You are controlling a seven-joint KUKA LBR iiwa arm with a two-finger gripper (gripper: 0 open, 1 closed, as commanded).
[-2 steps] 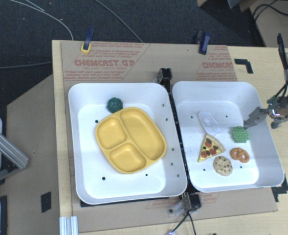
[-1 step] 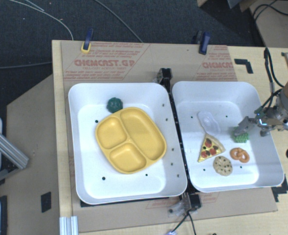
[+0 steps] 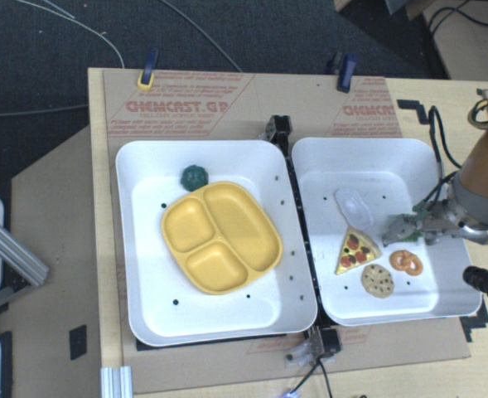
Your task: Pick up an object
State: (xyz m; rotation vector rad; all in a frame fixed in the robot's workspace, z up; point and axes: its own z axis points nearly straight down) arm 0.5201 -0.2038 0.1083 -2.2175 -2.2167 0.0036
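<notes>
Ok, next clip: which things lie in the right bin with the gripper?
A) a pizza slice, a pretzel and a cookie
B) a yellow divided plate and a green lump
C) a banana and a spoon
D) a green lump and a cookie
A: the pizza slice, pretzel and cookie lie in the right bin near the gripper; the yellow plate and green lump are in the left bin.

The gripper (image 3: 399, 230) hangs low in the right bin (image 3: 368, 152). A pretzel (image 3: 406, 262) lies just below its fingers, and a pizza slice (image 3: 356, 251) just left.
</notes>
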